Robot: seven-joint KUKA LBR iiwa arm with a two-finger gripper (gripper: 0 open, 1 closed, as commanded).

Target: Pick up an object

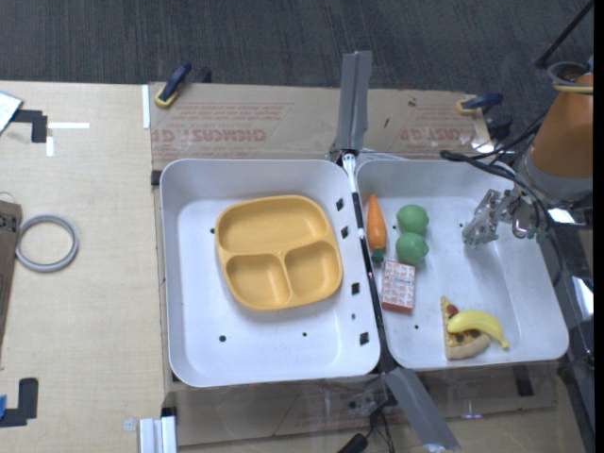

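The right bin (528,291) holds an orange carrot (376,223) along its left wall, two green balls (411,218) (411,247) beside it, and a small red and white box (397,286) below them. A yellow banana (478,325) lies on a pizza-slice toy (457,343) near the front edge. My gripper (478,231) hovers over the bin's upper right part, open, with nothing between its fingers. It is well to the right of the green balls and above the banana.
A yellow divided plate (279,250) lies in the left bin (189,328). A roll of tape (44,243) rests on the bench at far left. Blue clamps (174,83) (479,103) hold the cardboard behind the bins. Cables run near the arm at right.
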